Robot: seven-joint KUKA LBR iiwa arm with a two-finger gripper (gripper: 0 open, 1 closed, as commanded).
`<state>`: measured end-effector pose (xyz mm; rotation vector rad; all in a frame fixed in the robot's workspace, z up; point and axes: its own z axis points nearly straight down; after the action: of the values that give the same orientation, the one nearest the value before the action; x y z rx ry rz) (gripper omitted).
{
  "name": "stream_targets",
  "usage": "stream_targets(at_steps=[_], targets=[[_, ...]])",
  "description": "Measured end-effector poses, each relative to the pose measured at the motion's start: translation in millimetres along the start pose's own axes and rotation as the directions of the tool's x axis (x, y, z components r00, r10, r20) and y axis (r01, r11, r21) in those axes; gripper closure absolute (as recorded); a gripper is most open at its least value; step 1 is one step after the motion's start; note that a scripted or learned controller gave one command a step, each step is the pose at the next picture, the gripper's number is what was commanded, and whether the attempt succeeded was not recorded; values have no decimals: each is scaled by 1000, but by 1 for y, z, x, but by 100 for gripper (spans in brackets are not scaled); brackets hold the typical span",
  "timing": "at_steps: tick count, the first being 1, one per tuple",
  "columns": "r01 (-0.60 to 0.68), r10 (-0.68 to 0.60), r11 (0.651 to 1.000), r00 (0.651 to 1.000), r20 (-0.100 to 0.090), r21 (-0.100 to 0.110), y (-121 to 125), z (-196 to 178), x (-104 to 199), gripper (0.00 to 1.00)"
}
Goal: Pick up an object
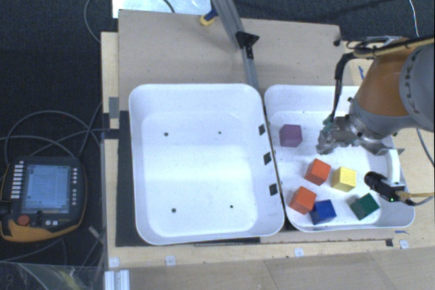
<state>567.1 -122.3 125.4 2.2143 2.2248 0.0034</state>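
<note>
The pincer (329, 141) hangs low in the right bin (285, 97) — open or closed, I cannot tell. Just left: a purple cube (291, 135). Below it lie two orange cubes (317, 172) (303, 200) — then yellow (344, 178), blue (323, 211), green (365, 206).

The grey arm (401, 88) reaches in from the right, its orange band above the wrist; the gripper (331, 139) hangs low at its end, pointing leftward and down.
</note>
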Motion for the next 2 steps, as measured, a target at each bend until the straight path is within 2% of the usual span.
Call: stream_targets(at_steps=[1, 2], targets=[[0, 0, 1000, 1000, 1, -2, -2, -47, 7, 100], [1, -1, 1000, 1000, 1, -5, 0, -111, 10, 100]])
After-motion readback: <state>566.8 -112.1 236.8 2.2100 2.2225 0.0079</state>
